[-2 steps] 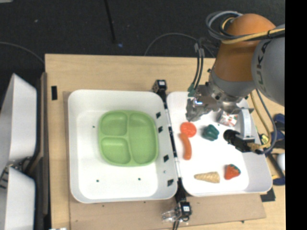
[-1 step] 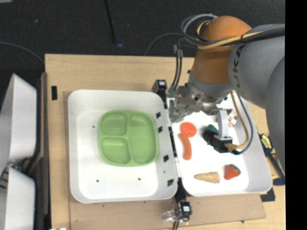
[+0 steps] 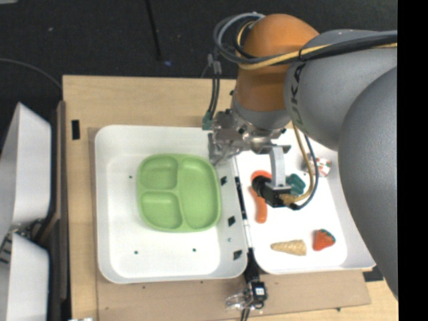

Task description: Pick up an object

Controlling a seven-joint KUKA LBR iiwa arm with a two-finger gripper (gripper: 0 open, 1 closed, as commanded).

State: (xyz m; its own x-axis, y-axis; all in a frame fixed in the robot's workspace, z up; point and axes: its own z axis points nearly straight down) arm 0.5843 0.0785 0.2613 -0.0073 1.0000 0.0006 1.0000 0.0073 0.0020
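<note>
gripper: the gripper (image 3: 224, 149) hangs over the far end of the divider between the two bins, beside the green plate's far right corner.
claw state: cannot tell whether it is wide or narrow; the wrist hides the tip, and nothing can be seen held in it.
left bin: the left bin (image 3: 120, 246) carries a green divided plate (image 3: 179, 192), lying flat near its middle.
right bin: the right bin (image 3: 338, 212) carries an orange carrot-like toy (image 3: 260, 209) along its left wall, a tan cone (image 3: 289, 247) and a red strawberry toy (image 3: 324, 239) near its front edge, well apart from the gripper. a teal piece (image 3: 295, 181) sits mid-bin, too hidden to name.
task's thing: no object has been chosen yet, going by these positions; the plate and the orange toy are nearest.
progress: nothing is lifted, everything rests on the bin floors. choosing, descending, closing and raising all look left to do.
</note>
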